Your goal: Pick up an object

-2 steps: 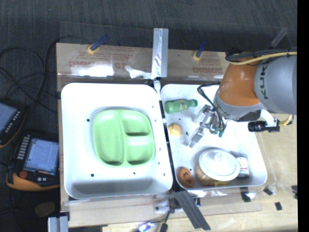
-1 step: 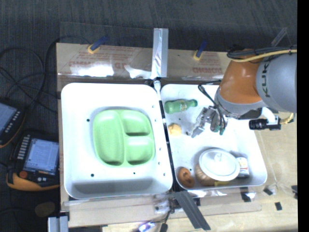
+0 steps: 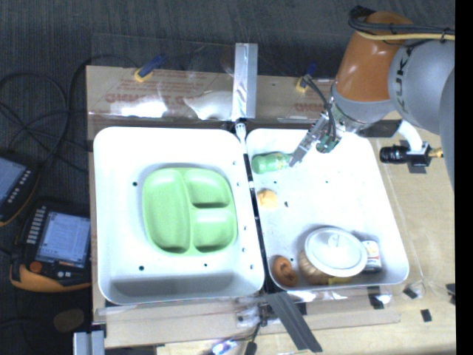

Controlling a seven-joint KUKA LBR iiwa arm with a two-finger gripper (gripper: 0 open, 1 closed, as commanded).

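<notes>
While the arm reaches into the right bin (image 3: 384,198), the gripper (image 3: 310,148) hangs over its far left corner, fingers slightly parted, nothing between them. A green object (image 3: 267,162) lies just beside the tips. Approach step, by my reading. Next: descend, straddle it, close.
</notes>
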